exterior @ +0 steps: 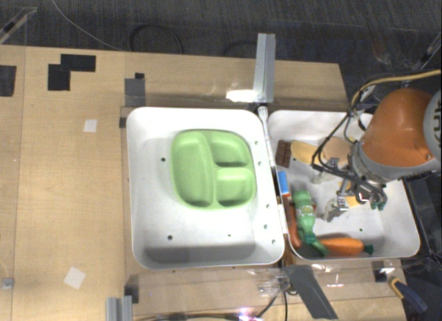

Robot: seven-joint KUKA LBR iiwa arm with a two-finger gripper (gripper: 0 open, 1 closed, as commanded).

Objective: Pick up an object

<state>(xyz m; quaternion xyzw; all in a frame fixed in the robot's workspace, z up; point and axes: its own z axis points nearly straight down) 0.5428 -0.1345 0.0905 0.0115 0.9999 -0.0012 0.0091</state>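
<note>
**Gripper low in right bin, carrot toy nearest target**

1 arm (400, 130) reaches into the right bin (407, 240); the gripper (340, 206) sits low among the toys. Whether it is apart or together: cannot tell, and nothing is visibly held.

The likely target is the carrot toy (340, 246), just below the gripper and slightly toward the bin's near wall, close but apart from it. Its long axis runs left-right, across the gripper's line of descent. It looks orange, smooth and tapered, with green at the ends.

Left of the gripper lies a green and orange toy (304, 216), nearly touching the carrot toy. Above-left sits a tan wedge (307, 152). Far left, in the left bin (148, 174), is a green divided tray (210, 168).
</note>
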